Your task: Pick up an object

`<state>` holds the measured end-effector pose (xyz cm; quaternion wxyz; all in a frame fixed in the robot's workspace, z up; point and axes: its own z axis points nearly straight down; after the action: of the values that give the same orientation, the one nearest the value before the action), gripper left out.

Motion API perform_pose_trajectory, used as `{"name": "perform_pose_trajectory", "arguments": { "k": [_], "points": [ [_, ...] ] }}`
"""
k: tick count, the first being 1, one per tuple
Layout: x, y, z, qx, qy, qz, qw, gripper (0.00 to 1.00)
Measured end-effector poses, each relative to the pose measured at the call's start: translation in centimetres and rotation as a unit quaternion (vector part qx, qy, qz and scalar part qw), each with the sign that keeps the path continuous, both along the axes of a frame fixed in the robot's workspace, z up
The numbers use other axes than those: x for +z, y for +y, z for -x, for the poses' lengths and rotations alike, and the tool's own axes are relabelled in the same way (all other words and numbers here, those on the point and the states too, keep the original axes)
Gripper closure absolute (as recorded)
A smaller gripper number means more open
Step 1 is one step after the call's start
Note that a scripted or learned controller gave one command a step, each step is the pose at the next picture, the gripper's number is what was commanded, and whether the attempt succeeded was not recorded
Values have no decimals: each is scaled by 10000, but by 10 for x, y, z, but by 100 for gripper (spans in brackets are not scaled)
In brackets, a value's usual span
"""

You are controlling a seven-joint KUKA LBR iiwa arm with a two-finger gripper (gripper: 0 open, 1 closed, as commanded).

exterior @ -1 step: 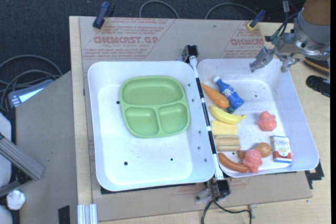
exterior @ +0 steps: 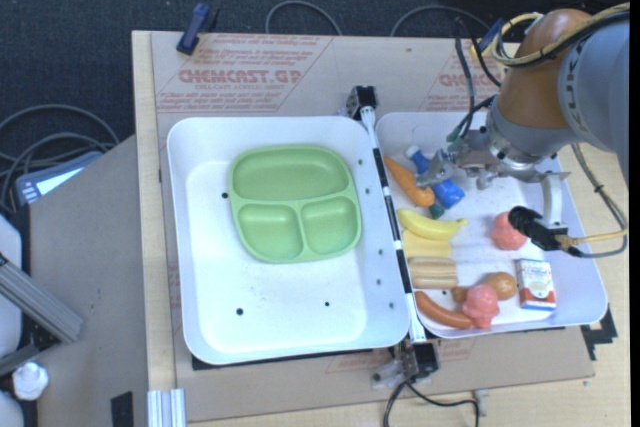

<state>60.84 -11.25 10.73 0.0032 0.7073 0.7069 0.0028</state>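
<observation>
Step in hand: reach and descent. The gripper (exterior: 442,173) is low over the far end of the right-hand bin (exterior: 578,270), close to the edge it shares with the left-hand bin (exterior: 200,215). Nothing visibly lifted.
Gripper state: cannot tell; the wrist and its fittings crowd the tip from this angle.
Likely target: blue piece (exterior: 450,195), just beside the gripper tip on its near side. Touching or merely close, not clear.
Neighbours: orange carrot (exterior: 405,179) lies slantwise between the blue piece and the shared edge; banana (exterior: 428,225) just nearer along that edge.
Rest of the bin: bun (exterior: 432,271) and sausage (exterior: 440,313) by the near corner on the shared edge; pink lump (exterior: 481,305) and brown potato (exterior: 501,286) touching at the near edge; carton (exterior: 537,283) towards the outer near corner; a second pink piece (exterior: 507,233) mid-bin.
Next move calls for, in my judgement: a clean centring over the blue piece, a firm close, then a straight lift.
Risk: the carrot and banana sit close enough to be nudged or caught together.
Open room: bare floor along the bin's outer edge. The left-hand bin carries a green divided plate (exterior: 295,203) with wide bare margins at its near edge.
</observation>
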Motion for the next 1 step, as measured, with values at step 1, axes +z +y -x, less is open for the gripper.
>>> {"name": "perform_pose_trajectory", "arguments": {
  "k": [1],
  "points": [
    [-21,18,19,12,23,-7,10000,0]
  ]
}}
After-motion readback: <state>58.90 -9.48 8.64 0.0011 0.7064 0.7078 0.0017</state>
